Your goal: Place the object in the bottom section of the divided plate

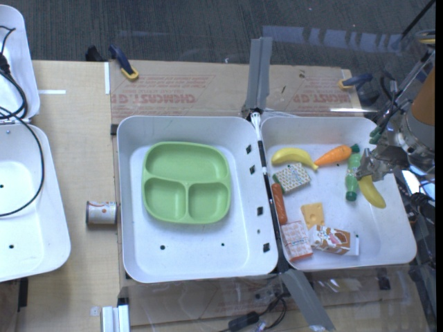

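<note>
Arm's fingers sat at the right bin's far edge, over a yellow banana and a green bottle; could not tell whether they were apart or shut. Nothing seen held. Green plate lay in the left bin, all three sections bare. Risk: banana and bottle touch, so a grab could catch both or slip off smooth curved plastic. Other pieces: second banana, carrot, flat cheese slice, glossy snack packet
</note>
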`<action>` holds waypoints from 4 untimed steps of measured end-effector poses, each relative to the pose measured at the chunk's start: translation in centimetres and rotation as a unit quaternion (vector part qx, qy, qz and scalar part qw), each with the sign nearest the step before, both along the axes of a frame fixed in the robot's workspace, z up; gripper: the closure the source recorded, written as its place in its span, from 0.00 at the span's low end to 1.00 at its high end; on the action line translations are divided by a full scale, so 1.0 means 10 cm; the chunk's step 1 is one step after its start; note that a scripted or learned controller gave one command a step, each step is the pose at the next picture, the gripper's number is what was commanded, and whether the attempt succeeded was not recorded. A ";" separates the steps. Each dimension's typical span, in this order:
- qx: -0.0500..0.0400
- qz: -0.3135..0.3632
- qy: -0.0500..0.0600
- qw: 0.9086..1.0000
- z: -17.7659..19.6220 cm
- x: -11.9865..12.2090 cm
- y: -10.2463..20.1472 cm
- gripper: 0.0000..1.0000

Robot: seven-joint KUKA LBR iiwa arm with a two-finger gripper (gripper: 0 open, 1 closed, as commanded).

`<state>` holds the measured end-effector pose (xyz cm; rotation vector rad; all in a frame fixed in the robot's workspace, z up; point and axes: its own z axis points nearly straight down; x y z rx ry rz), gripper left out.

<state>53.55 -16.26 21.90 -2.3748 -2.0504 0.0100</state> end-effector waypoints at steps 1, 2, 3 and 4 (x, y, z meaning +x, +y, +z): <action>0.001 0.034 0.001 0.999 -0.06 -0.11 0.67 1.00; 0.000 0.111 0.000 0.994 -0.14 1.07 1.34 1.00; 0.000 0.136 0.000 0.991 -0.32 1.12 2.03 1.00; 0.000 0.092 0.000 0.996 -0.37 1.06 2.88 1.00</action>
